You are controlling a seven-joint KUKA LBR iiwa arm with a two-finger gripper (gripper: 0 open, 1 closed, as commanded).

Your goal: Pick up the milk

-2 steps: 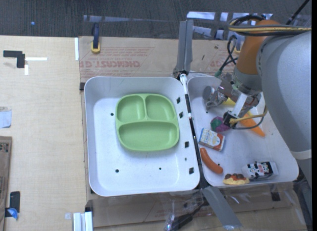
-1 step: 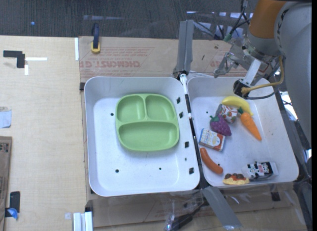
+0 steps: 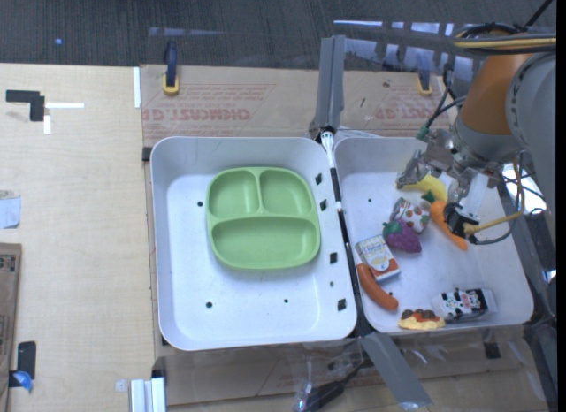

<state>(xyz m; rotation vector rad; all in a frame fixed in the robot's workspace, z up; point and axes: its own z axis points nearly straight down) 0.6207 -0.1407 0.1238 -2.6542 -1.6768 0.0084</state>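
The milk (image 3: 463, 302) is a small black-and-white carton lying on its side near the front right corner of the right bin (image 3: 508, 269). My gripper (image 3: 433, 174) hangs over the back of that bin, right above a yellow banana (image 3: 432, 188). It is well behind the milk and apart from it, with several toys lying between them.
Other things in the right bin are a white-and-orange carton (image 3: 378, 258), purple grapes (image 3: 405, 239), a speckled toy (image 3: 412, 216), an orange carrot (image 3: 454, 227), a red sausage (image 3: 378, 288) and a brown-and-yellow snack (image 3: 420, 318). The left bin (image 3: 177, 251) holds a green divided plate (image 3: 263, 217).
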